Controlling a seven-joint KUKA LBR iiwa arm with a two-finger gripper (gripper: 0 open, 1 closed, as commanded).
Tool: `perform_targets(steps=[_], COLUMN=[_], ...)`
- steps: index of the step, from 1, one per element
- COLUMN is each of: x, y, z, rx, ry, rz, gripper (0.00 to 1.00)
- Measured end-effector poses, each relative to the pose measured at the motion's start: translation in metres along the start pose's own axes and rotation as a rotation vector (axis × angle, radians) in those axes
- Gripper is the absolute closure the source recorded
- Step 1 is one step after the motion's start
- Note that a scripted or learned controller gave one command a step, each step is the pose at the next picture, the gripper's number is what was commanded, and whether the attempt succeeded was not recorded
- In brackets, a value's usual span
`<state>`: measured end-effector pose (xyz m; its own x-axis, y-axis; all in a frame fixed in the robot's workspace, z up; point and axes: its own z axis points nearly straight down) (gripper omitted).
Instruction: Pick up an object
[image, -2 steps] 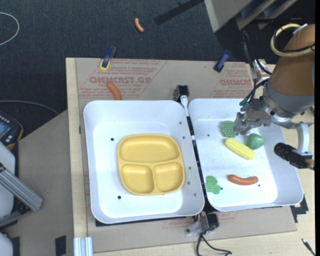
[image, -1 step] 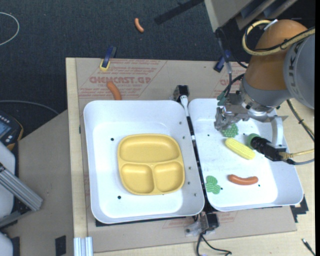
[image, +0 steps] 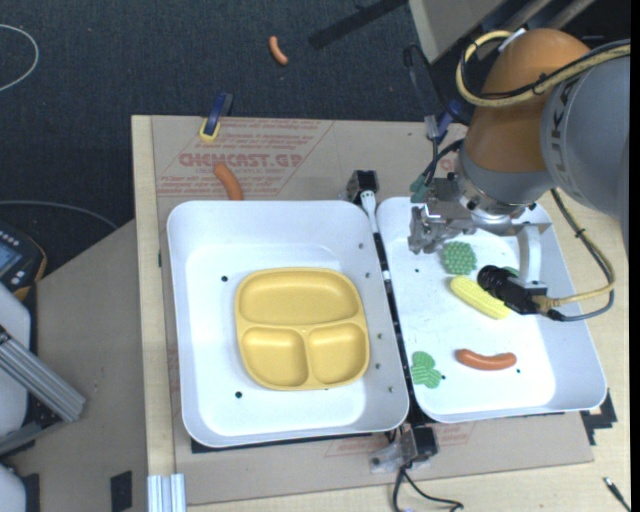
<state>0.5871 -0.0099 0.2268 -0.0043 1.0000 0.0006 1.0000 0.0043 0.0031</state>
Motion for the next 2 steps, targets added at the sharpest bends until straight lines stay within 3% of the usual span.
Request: perform_targets(steps=[1,2], x=[-0.01,-0.014], y=[-0.005,-0.006], z=[0.012,-0.008], rx=[0.006,-0.001], ry=[-0.001,-0.001], rz=[0.006,0.005], gripper=[1.0,1.0])
